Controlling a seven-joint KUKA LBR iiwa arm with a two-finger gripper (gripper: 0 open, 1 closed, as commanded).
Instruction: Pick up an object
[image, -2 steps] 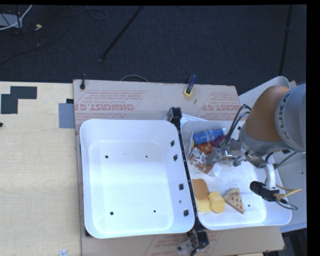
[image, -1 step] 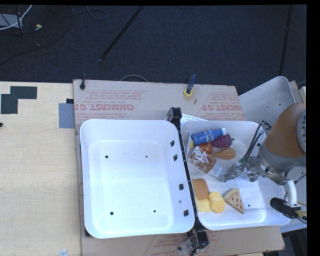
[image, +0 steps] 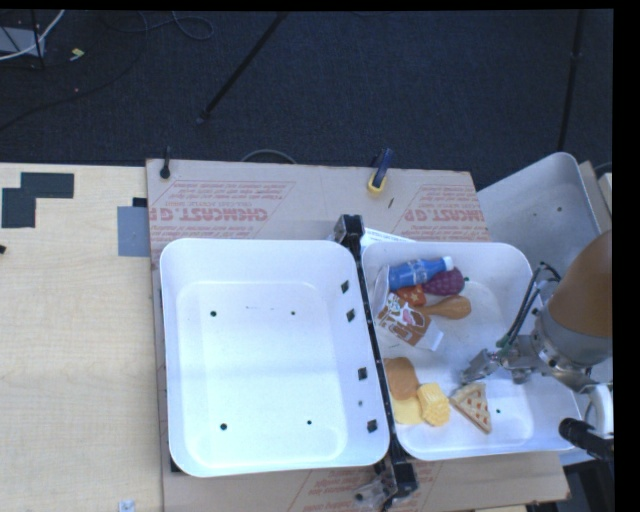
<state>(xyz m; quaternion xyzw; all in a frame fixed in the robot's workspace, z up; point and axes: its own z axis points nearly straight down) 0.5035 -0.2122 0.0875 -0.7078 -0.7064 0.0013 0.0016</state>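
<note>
The pincer (image: 482, 366) is inside the right bin (image: 515, 262), low over the bin floor near its right side. Whether it is released or clenched cannot be told; nothing is visibly gripped. The arm (image: 585, 300) enters from the right, its orange band above the grey wrist.

Just beside the pincer, toward the near wall, lies a triangular pizza slice (image: 473, 406). To the left of that slice are a yellow ridged piece (image: 434, 403) and a tan round bun (image: 401, 378), touching each other near the divider between the bins.

Farther back in the right bin:
- a clear packet with a brown-and-white label (image: 404, 318), lying flat;
- an orange carrot-like piece (image: 450, 307), beside the packet;
- a dark purple bunch of grapes (image: 444, 283);
- a blue bottle (image: 418, 271), lying on its side against the grapes.

The left bin (image: 262, 355) sits beside the right bin. Both rest on a cardboard sheet (image: 250, 205) on the table (image: 70, 350).
</note>
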